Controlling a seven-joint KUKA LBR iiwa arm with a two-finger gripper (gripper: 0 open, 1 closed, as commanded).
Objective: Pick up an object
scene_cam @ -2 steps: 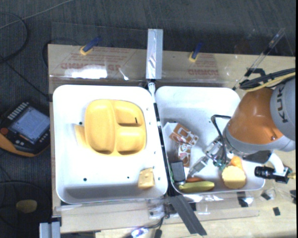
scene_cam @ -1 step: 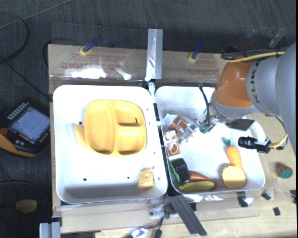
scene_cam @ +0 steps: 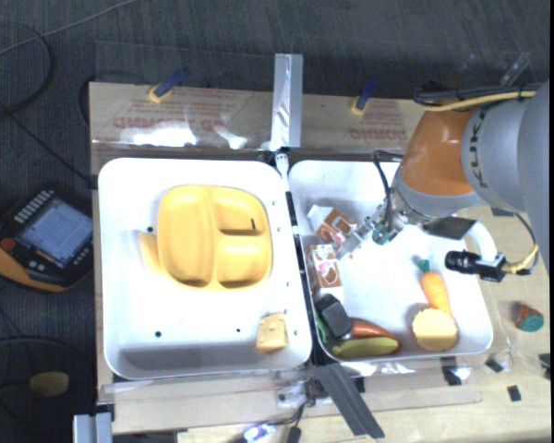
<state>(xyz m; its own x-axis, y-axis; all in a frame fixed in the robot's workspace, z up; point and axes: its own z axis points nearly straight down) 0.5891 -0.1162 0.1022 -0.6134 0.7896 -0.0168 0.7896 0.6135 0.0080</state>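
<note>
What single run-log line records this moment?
arm: over right white bin | gripper: near small patterned packets | orange toy carrot: untouched

A cardboard-covered bench (scene_cam: 212, 113) is carrying 2 white bins, left bin (scene_cam: 120, 247) and right bin (scene_cam: 475, 335), sitting side by side.

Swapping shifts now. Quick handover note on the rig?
Hand: low over the right bin, upper middle; nothing seen between its fingers.
Right bin: carrot and yellow block at the right, red and yellow pieces along the front wall, dark block front-left, small printed packets by the divider.
Left bin: yellow sectioned tray and a small tan piece at front right.
Done: nothing lifted yet.
Left: grasp and lift one object.
</note>
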